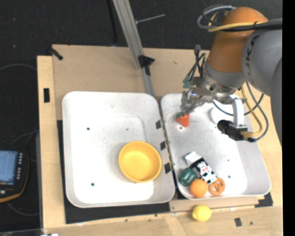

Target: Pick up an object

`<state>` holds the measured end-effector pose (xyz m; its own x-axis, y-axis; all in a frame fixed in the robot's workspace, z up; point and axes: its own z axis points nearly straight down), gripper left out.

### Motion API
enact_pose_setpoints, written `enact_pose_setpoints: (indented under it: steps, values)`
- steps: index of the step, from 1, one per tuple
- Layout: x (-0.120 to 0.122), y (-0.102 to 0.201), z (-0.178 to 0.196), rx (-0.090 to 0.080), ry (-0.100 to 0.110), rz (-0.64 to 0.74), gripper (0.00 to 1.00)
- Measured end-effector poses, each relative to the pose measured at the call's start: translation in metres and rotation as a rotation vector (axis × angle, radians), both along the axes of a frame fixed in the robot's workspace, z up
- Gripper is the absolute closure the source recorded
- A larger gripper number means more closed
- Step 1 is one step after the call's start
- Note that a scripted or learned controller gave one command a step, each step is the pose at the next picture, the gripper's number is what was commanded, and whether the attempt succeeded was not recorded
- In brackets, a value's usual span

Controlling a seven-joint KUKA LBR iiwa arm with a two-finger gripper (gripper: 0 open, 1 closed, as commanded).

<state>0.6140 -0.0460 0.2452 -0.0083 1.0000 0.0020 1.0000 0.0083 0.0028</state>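
Orange-red and small, a blocky object [183, 119] is sitting at the tip of the end effector [187, 107], near the upper-left corner of the right bin [246, 171]. In the camera view, the arm is reaching in from about two o'clock and the end effector is pointing down toward seven o'clock, right over this piece. Whether the fingers are spread, pressed together, or pinching the piece, I cannot tell; the tips are merging with the dark wrist hardware. My reading is that the grasp step is underway, with the lift not yet done. The next move is likely calling for a firm closure on the small piece and a straight rise, since the bin wall is lying just at its nine o'clock.

Smooth white plastic is forming both shallow bins, with rounded corners and low rims. The left bin [88, 112] is holding a yellow bowl [139, 161], round and matte. At the right bin's six o'clock edge a cluster is huddling: a round orange ball [198, 188], a ringed pretzel-like toy [217, 186], a dark green piece [188, 176], and a white patterned box [200, 165]. A yellow lemon-shaped object [201, 213] is resting on the tan worktop [98, 68], just outside the bin.
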Motion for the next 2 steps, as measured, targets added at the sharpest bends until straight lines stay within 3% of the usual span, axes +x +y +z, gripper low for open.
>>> enact_pose_setpoints:
  steps: [1,2]
  values:
    - [0.014,0.054,0.0,0.0,0.001,0.0,1.0]
    - [0.011,0.103,0.007,0.0,0.001,0.0,1.0]
